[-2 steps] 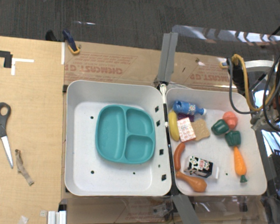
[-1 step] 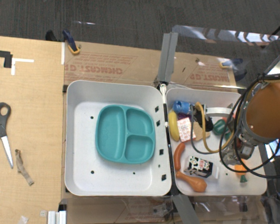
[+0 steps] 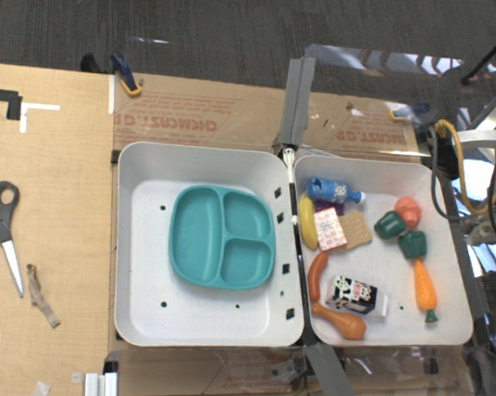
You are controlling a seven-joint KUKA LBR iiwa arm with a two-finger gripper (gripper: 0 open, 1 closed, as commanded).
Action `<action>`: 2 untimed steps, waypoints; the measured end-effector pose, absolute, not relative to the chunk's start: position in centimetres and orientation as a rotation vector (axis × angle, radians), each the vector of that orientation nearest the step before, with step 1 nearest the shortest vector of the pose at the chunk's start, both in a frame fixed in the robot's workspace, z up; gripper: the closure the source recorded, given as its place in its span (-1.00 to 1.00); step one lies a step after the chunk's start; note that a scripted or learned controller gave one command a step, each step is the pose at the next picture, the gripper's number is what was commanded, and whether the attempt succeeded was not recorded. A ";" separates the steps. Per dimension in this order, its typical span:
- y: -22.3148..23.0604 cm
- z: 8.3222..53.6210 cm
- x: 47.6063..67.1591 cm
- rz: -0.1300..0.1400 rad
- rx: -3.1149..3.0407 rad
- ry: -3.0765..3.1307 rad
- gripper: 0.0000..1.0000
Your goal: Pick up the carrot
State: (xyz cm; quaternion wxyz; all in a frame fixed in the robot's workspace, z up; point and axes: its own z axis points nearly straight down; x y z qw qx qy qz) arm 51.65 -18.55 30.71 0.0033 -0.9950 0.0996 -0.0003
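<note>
The carrot (image 3: pixel 425 288) is orange with a small green end. It lies near the right wall of the right bin (image 3: pixel 389 270), its long axis running from back to front and its green end toward the front. Just behind it sit two green pepper pieces (image 3: pixel 412 243) and a red-orange tomato (image 3: pixel 408 211). Nothing touches the carrot's front half.
The right bin also holds a blue bottle (image 3: pixel 333 190), a banana (image 3: pixel 306 222), a cracker (image 3: pixel 357 231), a sausage (image 3: pixel 314 278), a small milk carton (image 3: pixel 356 294) and an orange drumstick (image 3: pixel 342 323). A teal divided plate (image 3: pixel 224 236) lies in the left bin (image 3: pixel 139 304). Scissors (image 3: pixel 2 222) rest on the bench at far left.
</note>
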 end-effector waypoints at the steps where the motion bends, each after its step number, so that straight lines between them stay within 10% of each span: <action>1: -21.9 20.3 50.0 0.000 -3.121 0.309 1.00; 2: -21.6 21.2 50.3 -0.005 -3.117 0.304 1.00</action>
